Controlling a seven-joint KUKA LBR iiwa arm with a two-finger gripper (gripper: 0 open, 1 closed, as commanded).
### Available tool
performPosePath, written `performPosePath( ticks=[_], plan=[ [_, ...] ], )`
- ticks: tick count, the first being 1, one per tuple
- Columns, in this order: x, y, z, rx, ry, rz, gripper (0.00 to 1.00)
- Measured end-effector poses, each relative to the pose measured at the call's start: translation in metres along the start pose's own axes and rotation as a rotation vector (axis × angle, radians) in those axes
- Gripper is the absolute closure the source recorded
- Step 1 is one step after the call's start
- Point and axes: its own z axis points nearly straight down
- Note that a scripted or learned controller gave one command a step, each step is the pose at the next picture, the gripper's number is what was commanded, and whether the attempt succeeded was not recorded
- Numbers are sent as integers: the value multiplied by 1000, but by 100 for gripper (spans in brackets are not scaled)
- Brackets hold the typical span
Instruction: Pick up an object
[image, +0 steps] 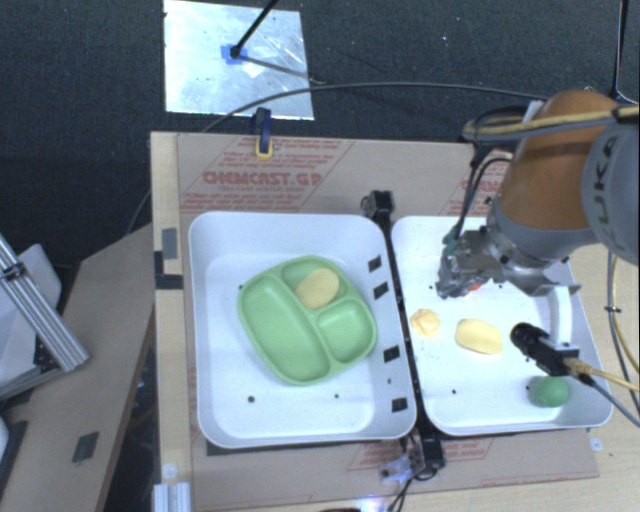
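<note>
My gripper (452, 283) hangs over the right bin (430, 400), near its upper middle, with nothing visible between its tips. Just below it lie a small pale yellow piece (426, 321) and a larger yellow oval object (479, 336). A green ball (548, 391) rests by the right bin's lower right corner. In the left bin (225, 400) sits a green divided plate (300, 325) with a yellow oval object (318, 288) in its upper compartment.
A black divider with clips (390, 290) runs between the two bins. The bins rest on a cardboard sheet (270, 170). A metal bracket (35, 310) stands off the bench at the left.
</note>
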Motion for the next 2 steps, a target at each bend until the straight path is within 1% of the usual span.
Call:
performPosePath(
  ticks=[1,2],
  plan=[
    [47,0,15,2,0,0,100],
    [93,10,25,0,0,0,100]
  ],
)
